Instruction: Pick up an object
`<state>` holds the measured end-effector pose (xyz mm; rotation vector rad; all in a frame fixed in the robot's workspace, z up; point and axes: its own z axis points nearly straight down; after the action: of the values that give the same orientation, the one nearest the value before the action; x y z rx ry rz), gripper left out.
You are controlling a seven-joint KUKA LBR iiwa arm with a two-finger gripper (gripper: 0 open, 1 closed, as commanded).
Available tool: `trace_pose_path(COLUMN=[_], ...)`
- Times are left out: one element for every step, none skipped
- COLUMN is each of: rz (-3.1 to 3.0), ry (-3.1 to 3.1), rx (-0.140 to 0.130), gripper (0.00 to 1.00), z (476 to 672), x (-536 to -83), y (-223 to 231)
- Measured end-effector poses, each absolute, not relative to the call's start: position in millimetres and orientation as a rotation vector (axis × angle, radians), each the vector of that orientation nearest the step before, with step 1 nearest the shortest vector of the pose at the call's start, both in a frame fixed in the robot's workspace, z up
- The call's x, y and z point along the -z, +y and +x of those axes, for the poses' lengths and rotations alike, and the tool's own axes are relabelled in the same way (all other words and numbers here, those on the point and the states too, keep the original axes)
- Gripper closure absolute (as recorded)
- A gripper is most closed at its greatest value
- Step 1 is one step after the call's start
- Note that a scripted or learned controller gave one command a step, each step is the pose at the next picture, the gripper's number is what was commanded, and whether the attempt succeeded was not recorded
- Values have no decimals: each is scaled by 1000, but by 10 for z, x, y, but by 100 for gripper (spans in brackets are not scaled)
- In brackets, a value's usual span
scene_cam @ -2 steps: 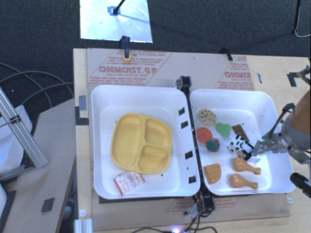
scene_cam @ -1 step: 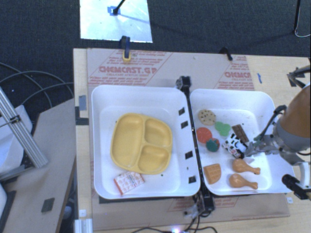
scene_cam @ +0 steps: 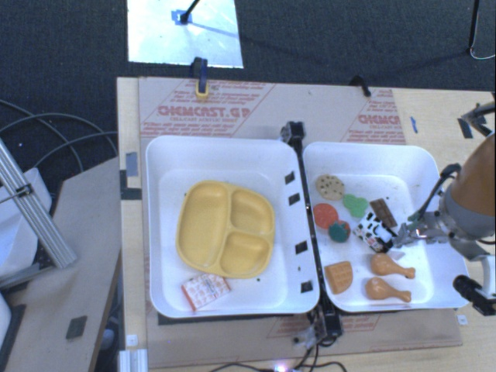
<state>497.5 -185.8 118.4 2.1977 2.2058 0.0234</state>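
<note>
1. Approach step, pre-grasp: hand (scene_cam: 401, 235) low in right bin (scene_cam: 422, 161), tips just beside black-and-white block (scene_cam: 372, 232) and brown bar (scene_cam: 383, 211).
2. Nothing seen between the tips, so no hold yet. Opening: cannot tell, too small and blurred here.
3. Likely target, as a guess: black-and-white block, right-centre of that bin, touching or nearly touching the tips.
4. Close neighbours: green piece (scene_cam: 355, 205), teal ball (scene_cam: 339, 232), red disc (scene_cam: 325, 213), cookie (scene_cam: 329, 185) to the left; two drumsticks (scene_cam: 391, 267) and toast piece (scene_cam: 339, 277) nearer the front wall.
5. Next move needs: centre over one item only, drop, close, lift straight up. Risk of nudging the bar or upper drumstick.
6. Left bin (scene_cam: 167, 157): yellow divided tray (scene_cam: 225, 229) and small red-white packet (scene_cam: 205, 290), well apart from the hand.
7. Cut off: arm body at right frame edge, orange band partly out of view. Contact point under the hand hidden.
</note>
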Motion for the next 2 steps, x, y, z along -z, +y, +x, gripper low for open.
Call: trace_pose_path(rz=[2194, 2210], ry=[2206, 2229], rx=[-27, -4], gripper=[100, 100], z=[4988, 5342], x=[-1290, -1336], y=[-1856, -1457])
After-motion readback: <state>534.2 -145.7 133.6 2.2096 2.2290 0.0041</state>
